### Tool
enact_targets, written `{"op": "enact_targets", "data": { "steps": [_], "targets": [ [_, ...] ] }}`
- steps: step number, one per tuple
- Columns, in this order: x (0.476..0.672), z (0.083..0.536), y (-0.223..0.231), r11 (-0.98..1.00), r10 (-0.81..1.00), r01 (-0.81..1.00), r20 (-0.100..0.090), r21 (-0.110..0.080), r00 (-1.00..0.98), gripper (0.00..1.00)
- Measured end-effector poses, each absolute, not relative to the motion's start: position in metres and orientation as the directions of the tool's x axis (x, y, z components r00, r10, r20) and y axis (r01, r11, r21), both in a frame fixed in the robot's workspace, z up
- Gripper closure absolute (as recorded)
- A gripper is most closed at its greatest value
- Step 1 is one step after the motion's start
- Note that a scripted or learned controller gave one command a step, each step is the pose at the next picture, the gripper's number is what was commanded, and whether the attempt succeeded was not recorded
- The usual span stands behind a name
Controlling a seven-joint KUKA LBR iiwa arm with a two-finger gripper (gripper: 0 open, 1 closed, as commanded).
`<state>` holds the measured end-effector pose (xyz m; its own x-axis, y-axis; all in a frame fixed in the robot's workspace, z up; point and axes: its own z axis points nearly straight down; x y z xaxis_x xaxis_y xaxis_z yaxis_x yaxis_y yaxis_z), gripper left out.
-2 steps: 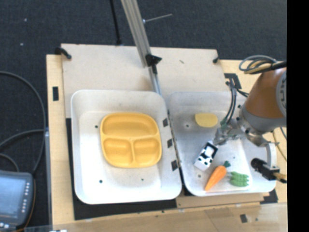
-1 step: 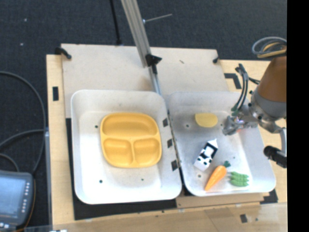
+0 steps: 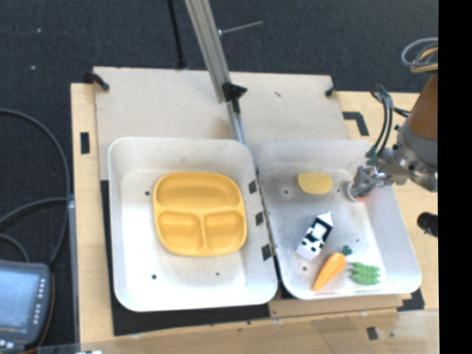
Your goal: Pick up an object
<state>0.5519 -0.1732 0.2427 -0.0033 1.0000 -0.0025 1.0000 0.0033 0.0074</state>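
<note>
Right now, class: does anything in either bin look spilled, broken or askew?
Nothing stands out. The yellow tray lies flat in the left bin. The yellow disc, cow block, carrot and green toy lie loose in the right bin, none damaged.

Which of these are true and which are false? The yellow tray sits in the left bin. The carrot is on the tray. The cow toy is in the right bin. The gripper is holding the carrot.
1. The yellow tray sits in the left bin. True.
2. The carrot is on the tray. False: it lies in the right bin, near the front edge, beside a green toy.
3. The cow toy is in the right bin. True.
4. The gripper is holding the carrot. False: it hovers by the yellow oval piece, well away from the carrot.
</note>
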Motion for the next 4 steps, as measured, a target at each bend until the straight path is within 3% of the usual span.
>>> {"op": "enact_targets", "data": {
  "steps": [1,2,4],
  "targets": [
    [0.553,0.297,-0.175,0.003,1.0,1.0,-0.003,0.008,-0.003,1.0],
    [0.566,0.281,-0.127,0.005,1.0,1.0,0.0,0.0,-0.005,1.0],
    [0.576,0.287,-0.028,0.007,1.0,1.0,0.0,0.002,-0.007,1.0]
  ]
}}
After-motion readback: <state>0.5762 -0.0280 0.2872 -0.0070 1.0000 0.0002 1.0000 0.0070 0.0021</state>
